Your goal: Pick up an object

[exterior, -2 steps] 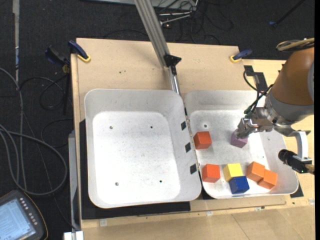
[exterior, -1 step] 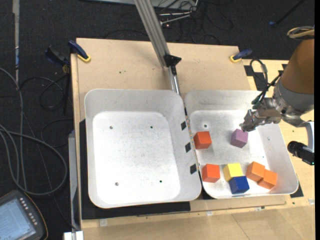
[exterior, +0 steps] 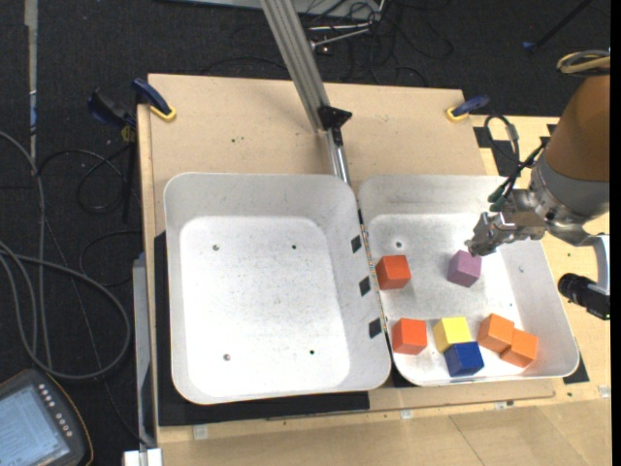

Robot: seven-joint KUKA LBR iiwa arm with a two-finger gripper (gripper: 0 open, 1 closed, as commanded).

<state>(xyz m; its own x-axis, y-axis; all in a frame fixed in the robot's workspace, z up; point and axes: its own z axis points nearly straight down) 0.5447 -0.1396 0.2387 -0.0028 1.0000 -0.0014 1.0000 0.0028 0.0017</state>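
Gripper [exterior: 482, 241] hovers in right bin [exterior: 427, 207], just above & right of purple block [exterior: 464, 268]; can't tell how far it's open; nothing seen held; orange block [exterior: 393, 271] mid-bin; orange [exterior: 409, 335], yellow [exterior: 451, 331], blue [exterior: 465, 358] blocks along front; two orange blocks [exterior: 509, 339] front-right.

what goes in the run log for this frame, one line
phase: approach | gripper: above right bin, just up-right of purple block | held: nothing seen | other blocks: along the bin's left and near sides
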